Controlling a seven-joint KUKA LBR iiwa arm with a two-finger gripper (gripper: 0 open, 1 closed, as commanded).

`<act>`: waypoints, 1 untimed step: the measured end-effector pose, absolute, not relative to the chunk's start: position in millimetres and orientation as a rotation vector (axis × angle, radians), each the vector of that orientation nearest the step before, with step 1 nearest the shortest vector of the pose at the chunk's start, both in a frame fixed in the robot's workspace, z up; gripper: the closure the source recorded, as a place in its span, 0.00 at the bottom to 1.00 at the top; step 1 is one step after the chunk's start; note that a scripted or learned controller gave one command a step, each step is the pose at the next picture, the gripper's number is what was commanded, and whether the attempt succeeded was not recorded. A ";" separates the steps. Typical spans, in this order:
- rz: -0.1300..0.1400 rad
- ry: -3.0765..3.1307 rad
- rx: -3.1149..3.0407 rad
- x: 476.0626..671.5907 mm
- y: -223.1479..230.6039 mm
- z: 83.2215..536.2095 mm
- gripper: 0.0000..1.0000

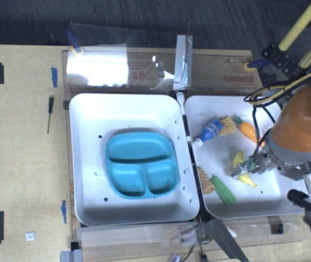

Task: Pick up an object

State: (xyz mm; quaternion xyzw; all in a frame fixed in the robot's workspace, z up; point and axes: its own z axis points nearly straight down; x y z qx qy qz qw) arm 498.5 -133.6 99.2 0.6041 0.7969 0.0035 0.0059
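while the gripper (248,168) hangs low in the right bin (264,203) over a yellow toy (238,160), finger state cannot be told.

Brightness: the scene is evenly and brightly lit from above.
Glare: strong white reflections are seen on the clear panel (123,64) behind the left bin (84,113).
Shadows: soft, faint ones are cast inside the 2 bins.
Sharpness: slight softness is noted throughout.
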 end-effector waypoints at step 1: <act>0.012 2.418 1.998 535.2 -57.1 188.0 1.00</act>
